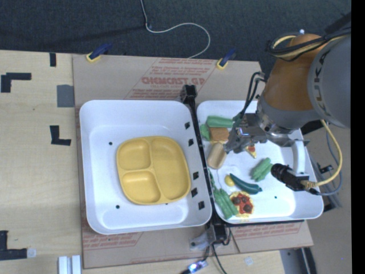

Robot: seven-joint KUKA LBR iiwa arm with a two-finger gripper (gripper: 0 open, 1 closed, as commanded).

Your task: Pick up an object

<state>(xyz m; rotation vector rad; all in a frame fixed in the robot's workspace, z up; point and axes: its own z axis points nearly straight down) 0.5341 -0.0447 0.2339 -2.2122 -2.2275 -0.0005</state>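
Camera view: gripper [236, 143] low in right bin [296, 210] beside tan piece [216, 154] (opening unreadable, cannot tell).

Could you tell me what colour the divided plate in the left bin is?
Yellow; the plate shows clearly in the camera view.

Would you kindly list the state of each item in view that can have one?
End effector: low over the right bin, among the toy foods.
Yellow divided plate: lying flat in the left bin, compartments bare.
Tan bread-like piece: lying beside the end effector.
Green pieces: loose on the bin floor.
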